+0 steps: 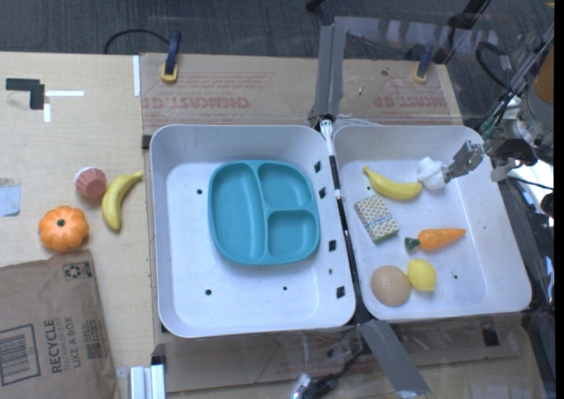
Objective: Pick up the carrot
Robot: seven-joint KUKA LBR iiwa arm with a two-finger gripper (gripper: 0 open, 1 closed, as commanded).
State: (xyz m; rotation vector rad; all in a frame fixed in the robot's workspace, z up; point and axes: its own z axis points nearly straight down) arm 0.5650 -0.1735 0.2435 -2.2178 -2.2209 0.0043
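Counter bears two white bins. Carrot [438, 238] lies in right bin [493, 300], between sponge [376, 217] and lemon [422, 275]. End effector [464, 159] state undeterminable. Recommend descending centred, jaws across carrot's width.

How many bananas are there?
2. One banana lies in the right bin, next to the gripper. The other banana lies on the wooden bench outside the bins, beside the small pumpkin. None looks hidden.

Arm [539, 80] (cropped) at right edge
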